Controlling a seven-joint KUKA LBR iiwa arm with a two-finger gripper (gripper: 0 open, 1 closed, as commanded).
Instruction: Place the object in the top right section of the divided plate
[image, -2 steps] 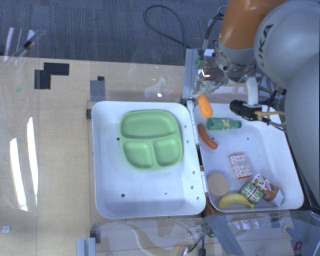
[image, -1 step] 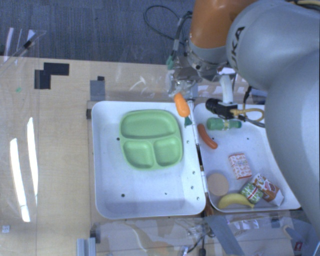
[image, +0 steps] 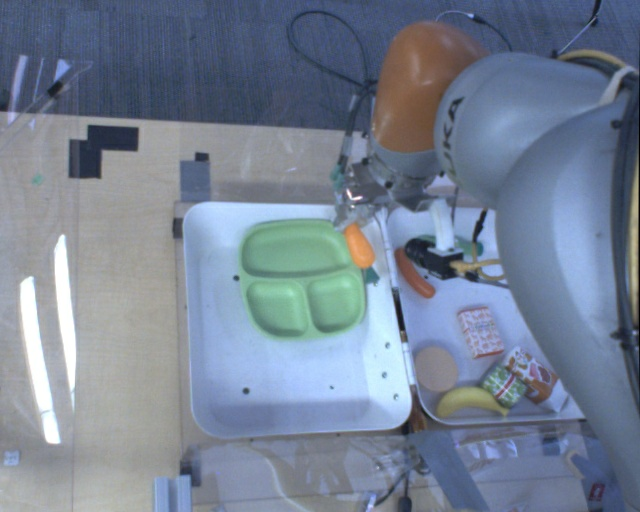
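A green divided plate (image: 300, 278) lies in the left white bin (image: 215, 350), with one long section on its far side and two small ones on its near side. A small orange carrot (image: 358, 245) sits at the plate's right rim, beside the right end of the long section, with a bit of green at its lower end. My gripper (image: 350, 212) hangs directly above the carrot's upper end, under the orange band of the arm. I cannot make out whether the carrot is held or resting on the rim.
The right bin (image: 500, 415) holds a red sausage-like piece (image: 415, 275), a dark tool (image: 445, 260), a red-and-white packet (image: 480, 332), a round tan disc (image: 436, 368), a banana (image: 470, 402) and a small colourful box (image: 522, 378). The big grey arm covers the right side.
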